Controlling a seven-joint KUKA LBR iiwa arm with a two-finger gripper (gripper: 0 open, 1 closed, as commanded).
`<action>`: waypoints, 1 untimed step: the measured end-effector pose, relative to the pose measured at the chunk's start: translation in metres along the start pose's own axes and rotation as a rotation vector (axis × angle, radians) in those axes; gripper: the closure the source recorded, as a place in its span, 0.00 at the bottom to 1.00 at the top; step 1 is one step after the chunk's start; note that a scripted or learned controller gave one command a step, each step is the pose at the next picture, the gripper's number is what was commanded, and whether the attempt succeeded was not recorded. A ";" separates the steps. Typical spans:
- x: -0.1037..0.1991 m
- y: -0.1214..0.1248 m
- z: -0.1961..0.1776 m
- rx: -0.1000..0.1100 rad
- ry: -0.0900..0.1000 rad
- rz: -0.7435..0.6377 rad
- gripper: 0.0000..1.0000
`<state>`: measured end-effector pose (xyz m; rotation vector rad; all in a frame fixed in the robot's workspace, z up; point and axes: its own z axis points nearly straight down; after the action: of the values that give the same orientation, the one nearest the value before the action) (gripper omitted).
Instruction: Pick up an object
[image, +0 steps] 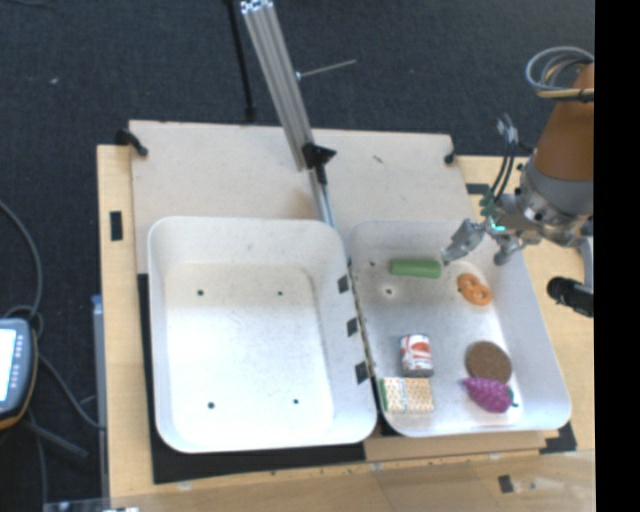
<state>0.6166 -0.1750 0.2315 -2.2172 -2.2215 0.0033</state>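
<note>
Hovering with fingers spread wide over the right bin (540, 400)'s far edge, the gripper (484, 243) is hanging just right of the green cylinder (415, 268), which is lying crosswise, its long axis pointing toward the gripper.

Matt white plastic bins (250, 300)

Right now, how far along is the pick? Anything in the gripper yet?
Nothing looks picked. The gripper is open with nothing between its fingers, above the right bin's far edge. Nearest are the green piece and orange piece. The can, brown disc, purple grapes and box lie in the bin. Left: descend, close, lift.
</note>
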 end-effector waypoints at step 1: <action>0.000 0.001 -0.003 -0.005 -0.002 -0.002 0.00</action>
<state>0.6174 -0.1752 0.2345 -2.2188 -2.2265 0.0003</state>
